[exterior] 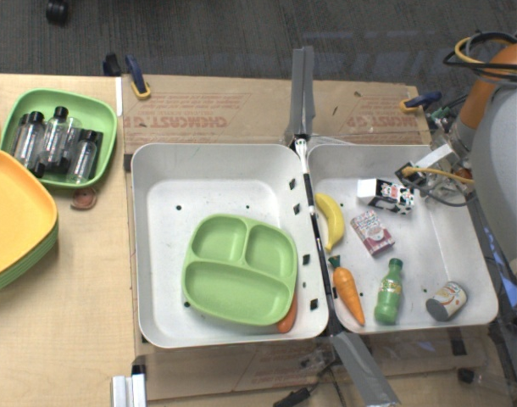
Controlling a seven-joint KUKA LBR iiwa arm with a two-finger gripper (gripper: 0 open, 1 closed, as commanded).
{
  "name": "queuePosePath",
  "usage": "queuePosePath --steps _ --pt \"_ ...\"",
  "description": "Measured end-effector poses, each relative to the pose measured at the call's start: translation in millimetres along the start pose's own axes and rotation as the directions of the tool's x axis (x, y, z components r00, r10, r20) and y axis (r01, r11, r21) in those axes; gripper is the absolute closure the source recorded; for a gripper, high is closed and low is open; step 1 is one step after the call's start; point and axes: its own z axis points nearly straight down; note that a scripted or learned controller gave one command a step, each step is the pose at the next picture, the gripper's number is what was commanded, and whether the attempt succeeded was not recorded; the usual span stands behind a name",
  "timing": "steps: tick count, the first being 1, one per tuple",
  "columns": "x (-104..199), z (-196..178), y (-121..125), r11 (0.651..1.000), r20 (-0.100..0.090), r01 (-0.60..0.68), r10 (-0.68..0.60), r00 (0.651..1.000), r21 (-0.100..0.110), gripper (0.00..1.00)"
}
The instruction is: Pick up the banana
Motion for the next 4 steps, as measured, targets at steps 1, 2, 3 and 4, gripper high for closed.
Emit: queuePosePath --steps 1,2,3,4 --pt "-49.8 -1.1 -20.4 0.985 -0.002 -0.174 0.174 0.985 0.001 1.0" --pt "4.0 0.7 1.8 0.985 0.002 -0.174 0.174 0.985 0.002 1.0" --pt "-30.3 -0.2 -12.2 0.988 0.001 -0.153 0.153 0.988 0.002 1.0" --pt "-62.9 0.2 -25.3 0.992 0.001 -0.127 0.127 0.992 0.003 1.0"
